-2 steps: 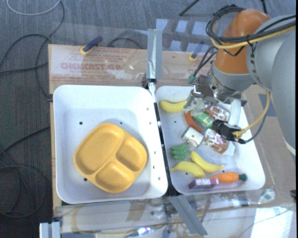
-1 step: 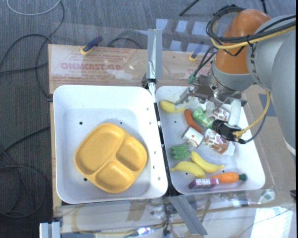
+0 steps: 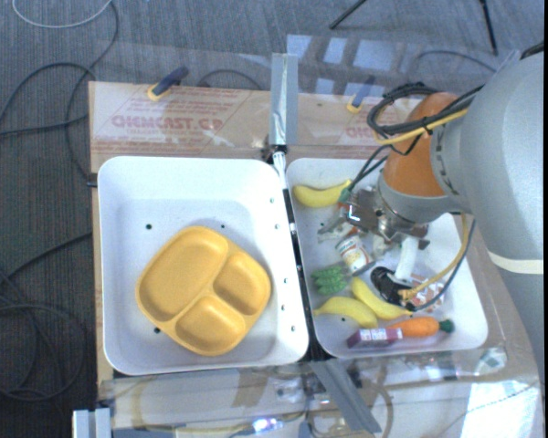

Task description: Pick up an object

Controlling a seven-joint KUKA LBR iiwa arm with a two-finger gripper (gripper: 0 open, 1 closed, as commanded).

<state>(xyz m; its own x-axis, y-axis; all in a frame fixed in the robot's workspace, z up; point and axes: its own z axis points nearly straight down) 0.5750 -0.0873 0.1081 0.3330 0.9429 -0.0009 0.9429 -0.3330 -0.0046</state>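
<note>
PROGRESS: nothing lifted; gripper [image 3: 376, 231] hung low in right bin [image 3: 470, 322] above small jar [image 3: 352, 255], among bananas [image 3: 370, 301], carrot [image 3: 422, 328], purple tube [image 3: 376, 338] | JAWS: state could not be told | LEFT: yellow divided tray [image 3: 204, 288] | TEXT: faint red print on cardboard [image 3: 178, 126], unreadable

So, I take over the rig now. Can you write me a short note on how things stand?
Tool: low in the right bin, over the small bottle; no object seen in its grip.
Right bin also holds three bananas, a carrot, a green toy and a dark tube.
Left bin: a yellow divided plate.
Done: nothing lifted. Left: grasp one object and raise it.
</note>
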